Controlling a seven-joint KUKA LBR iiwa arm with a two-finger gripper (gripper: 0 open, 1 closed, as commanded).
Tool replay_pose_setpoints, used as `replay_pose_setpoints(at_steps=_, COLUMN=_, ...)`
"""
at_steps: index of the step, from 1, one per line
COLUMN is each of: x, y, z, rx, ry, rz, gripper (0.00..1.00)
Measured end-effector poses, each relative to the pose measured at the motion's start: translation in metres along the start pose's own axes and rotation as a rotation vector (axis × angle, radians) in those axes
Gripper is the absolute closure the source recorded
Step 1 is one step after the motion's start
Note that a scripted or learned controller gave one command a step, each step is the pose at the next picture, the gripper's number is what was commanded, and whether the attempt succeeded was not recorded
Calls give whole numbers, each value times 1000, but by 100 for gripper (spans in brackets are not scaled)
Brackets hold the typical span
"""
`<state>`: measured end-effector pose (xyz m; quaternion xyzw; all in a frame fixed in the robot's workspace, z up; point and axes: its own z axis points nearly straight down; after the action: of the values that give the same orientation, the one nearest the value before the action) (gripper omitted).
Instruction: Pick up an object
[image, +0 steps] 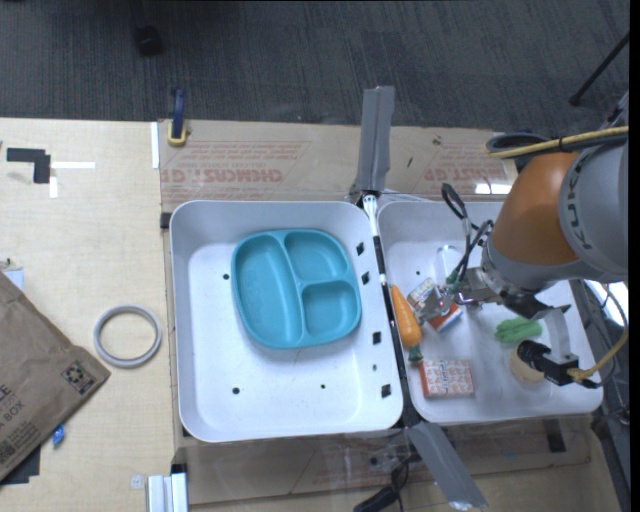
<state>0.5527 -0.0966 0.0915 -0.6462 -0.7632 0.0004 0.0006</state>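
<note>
From the camera above the bench (90, 250), the grey arm (590, 220) with its orange band (535, 215) reaches in from the right and hangs over the right bin (500, 405). The hand (462, 292) sits low over the middle of that bin, mostly hidden under the wrist and its cables, so whether it is spread or pressed together I cannot tell, and nothing can be seen pinched in it.

Just to the left of the hand lies a small red and white packet (436, 303), close enough that contact cannot be judged. Further left, along the bin's inner wall, lies an orange carrot (404, 314). Below the hand, toward the bin's near edge, rests a small patterned box (446, 378). On the hand's other side, partly under the arm, lies a green item (519, 329), and just beyond it a pale round piece (524, 365).

Well to the left of the hand, the left bin (200, 330) holds a blue divided plate (296, 287), lying flat. Far left, on the bare bench, lie a grey tape ring (128, 334) and a brown cardboard box (35, 385).
</note>
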Motion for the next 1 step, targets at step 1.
replay_pose_setpoints(at_steps=1, x=-2, y=0, z=-9, rx=0, ry=0, rz=5, gripper=100)
